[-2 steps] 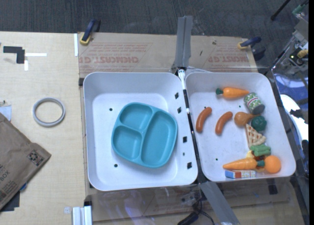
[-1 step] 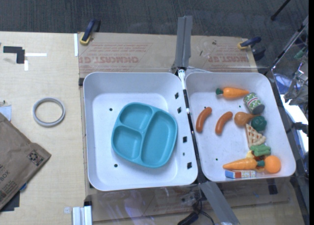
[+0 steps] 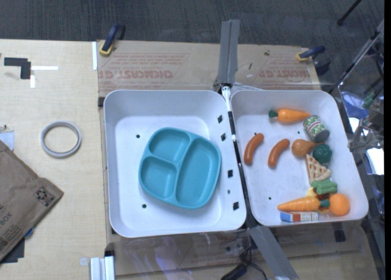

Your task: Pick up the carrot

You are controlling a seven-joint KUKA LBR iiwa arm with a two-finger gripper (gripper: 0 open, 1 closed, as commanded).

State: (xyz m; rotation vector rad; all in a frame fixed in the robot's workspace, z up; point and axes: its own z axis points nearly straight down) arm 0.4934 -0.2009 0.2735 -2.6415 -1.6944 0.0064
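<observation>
Toys crowd the right-hand white bin (image 3: 256, 214), and nearest, against its lower rim, lies a small red, white and blue carton (image 3: 299, 216). Just above it, and touching it, a carrot (image 3: 300, 204) lies almost level, its tip pointing left and its green top toward an orange ball (image 3: 339, 204) in the lower right corner. Next up the right side come a green piece (image 3: 324, 187), a tan waffle-like wedge (image 3: 316, 167), a dark green broccoli (image 3: 322, 152) and a brown pear-shaped toy (image 3: 302, 147). Left of those, two sausages (image 3: 278, 152) (image 3: 253, 148) lie tilted, apart from each other, on the bin floor. Farther back a small can (image 3: 316, 127) lies on its side, and a second carrot (image 3: 290, 114) sits near the upper rim, green top left, tip right.

At the right edge of the frame, beside this bin, is a blurred metallic shape that may be the claw (image 3: 366, 135); I cannot tell whether it is open or closed. It is apart from both carrots.

The left bin (image 3: 122, 107) holds a blue divided plate (image 3: 180, 167). On the worktop (image 3: 55, 89) to the left sit a brown cardboard box (image 3: 21, 202) and, farther back, a ring of tape (image 3: 61, 139). Two clamps (image 3: 112, 38) (image 3: 311, 53) grip the far edge.
</observation>
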